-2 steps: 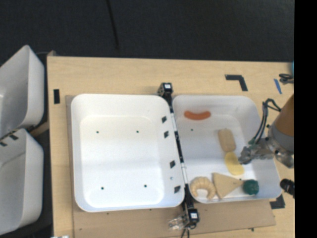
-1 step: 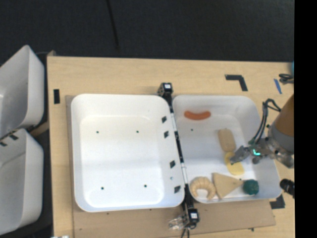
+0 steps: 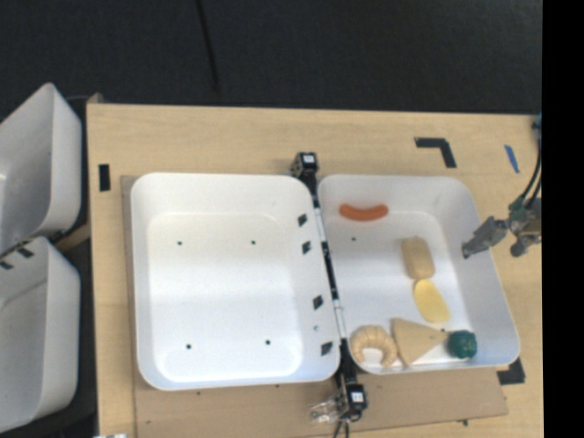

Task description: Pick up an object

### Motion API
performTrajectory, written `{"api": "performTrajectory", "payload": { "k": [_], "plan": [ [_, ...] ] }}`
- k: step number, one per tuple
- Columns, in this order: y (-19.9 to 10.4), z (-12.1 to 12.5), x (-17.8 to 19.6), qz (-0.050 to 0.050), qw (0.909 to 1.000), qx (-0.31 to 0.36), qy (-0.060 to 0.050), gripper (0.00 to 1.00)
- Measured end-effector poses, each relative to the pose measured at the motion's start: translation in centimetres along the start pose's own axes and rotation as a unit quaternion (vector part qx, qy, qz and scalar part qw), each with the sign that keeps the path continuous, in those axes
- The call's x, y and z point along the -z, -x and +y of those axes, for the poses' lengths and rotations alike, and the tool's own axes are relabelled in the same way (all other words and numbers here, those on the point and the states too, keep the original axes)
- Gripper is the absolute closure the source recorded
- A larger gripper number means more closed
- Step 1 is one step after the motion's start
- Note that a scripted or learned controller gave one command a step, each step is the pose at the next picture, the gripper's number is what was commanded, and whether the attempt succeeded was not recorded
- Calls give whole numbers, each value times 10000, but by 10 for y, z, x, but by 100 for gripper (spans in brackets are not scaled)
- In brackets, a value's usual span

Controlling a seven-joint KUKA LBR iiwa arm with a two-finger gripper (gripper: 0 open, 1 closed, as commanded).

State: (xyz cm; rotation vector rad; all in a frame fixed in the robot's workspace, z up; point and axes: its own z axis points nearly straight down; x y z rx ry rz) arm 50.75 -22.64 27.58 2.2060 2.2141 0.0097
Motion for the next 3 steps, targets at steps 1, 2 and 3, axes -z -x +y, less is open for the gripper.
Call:
{"api": "performTrajectory", "payload": {
  "k": [1,2,3],
  "plan": [
    [2,-15,-126,37,9999,-25,-91,0],
    [3,-13,-111,25,10000,-42,-59,100],
    [3,-13,-111,26,10000,-56,-58,0]
  ]
}}
